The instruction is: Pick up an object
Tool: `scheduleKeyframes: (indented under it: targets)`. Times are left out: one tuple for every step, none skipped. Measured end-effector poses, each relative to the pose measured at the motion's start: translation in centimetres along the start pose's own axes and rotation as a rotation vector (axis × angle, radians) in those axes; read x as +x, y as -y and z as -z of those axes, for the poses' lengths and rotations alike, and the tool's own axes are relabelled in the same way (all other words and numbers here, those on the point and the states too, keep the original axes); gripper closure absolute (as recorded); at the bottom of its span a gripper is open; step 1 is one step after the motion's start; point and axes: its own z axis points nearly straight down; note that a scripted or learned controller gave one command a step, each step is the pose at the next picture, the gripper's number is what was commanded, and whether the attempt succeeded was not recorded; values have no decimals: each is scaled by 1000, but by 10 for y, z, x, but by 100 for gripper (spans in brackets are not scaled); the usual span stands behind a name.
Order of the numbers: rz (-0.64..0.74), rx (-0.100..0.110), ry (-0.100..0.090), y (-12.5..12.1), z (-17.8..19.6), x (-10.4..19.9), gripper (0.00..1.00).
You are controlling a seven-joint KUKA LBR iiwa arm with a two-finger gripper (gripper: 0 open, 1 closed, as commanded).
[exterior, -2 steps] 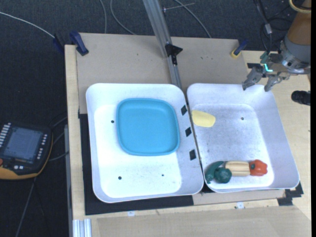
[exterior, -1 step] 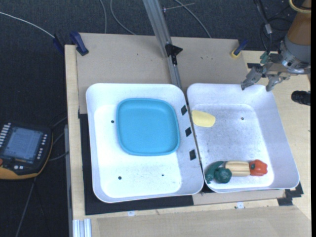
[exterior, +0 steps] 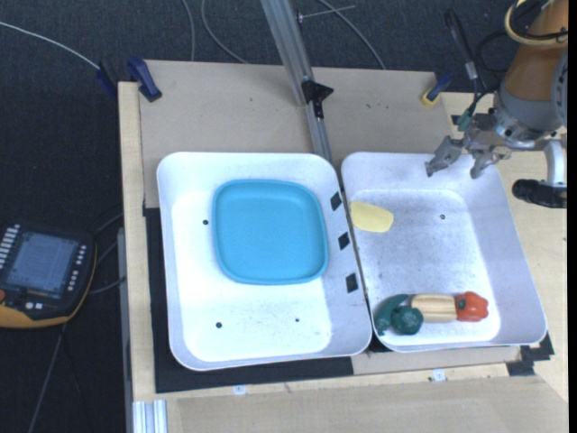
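Two shallow white bins side by side on the bench. Left bin point(exterior: 180, 323), well away from the gripper toward the view's left, bearing a large blue plate point(exterior: 269, 231) flat on its floor. Right bin point(exterior: 514, 242) directly beneath and in front of the gripper, holding the smaller things.

Gripper point(exterior: 461, 161) poised over the far rim of the right bin, near its upper right corner, fingers spread apart and pointing down, nothing between them. Grey arm with the orange band reaching in behind it from the right.

Nearest candidate: a pale yellow piece point(exterior: 371, 216), down and to the left of the gripper, near the bin's left wall, lying flat, long axis roughly left to right in the view. Farther off, at the bin's near wall, almost straight toward the viewer from the gripper: a row of toy pieces touching end to end, a dark green lump point(exterior: 399, 317), a tan wooden cylinder point(exterior: 435, 308), a red piece point(exterior: 471, 307). Row's long axis left to right, parallel to the near wall and tight against it.

Likely step: approach, target not yet chosen. Yellow piece probably the shorter reach, lying in open floor; the row crowded against the wall, likely harder to straddle cleanly.
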Motion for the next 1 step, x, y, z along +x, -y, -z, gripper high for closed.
scheduleKeyframes:
  targets:
    - [-1,2,0,4,-61,-5,0]
